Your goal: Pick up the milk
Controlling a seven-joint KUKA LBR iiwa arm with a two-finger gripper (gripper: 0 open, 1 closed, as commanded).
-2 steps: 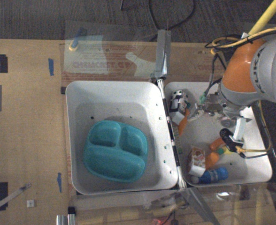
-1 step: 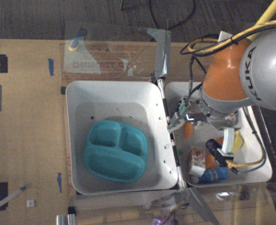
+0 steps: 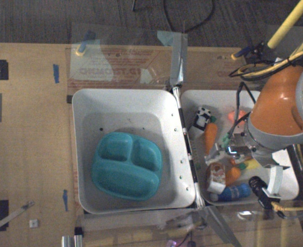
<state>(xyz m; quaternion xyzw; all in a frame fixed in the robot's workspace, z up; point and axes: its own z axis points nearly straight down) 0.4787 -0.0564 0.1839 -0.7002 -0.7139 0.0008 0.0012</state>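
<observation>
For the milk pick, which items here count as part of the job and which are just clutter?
Part of the job:
milk carton with cow pattern
gripper
right bin

Just lying about:
carrot
blue bottle
teal divided plate
left bin

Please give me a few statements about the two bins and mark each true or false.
1. A teal tray lies in the left bin. True.
2. The milk, cow-patterned, sits in the left bin. False: it is in the right bin, near its top left corner.
3. A carrot lies just below the milk. True.
4. The blue bottle lies on the tray. False: it lies near the right bin's bottom edge.
</observation>
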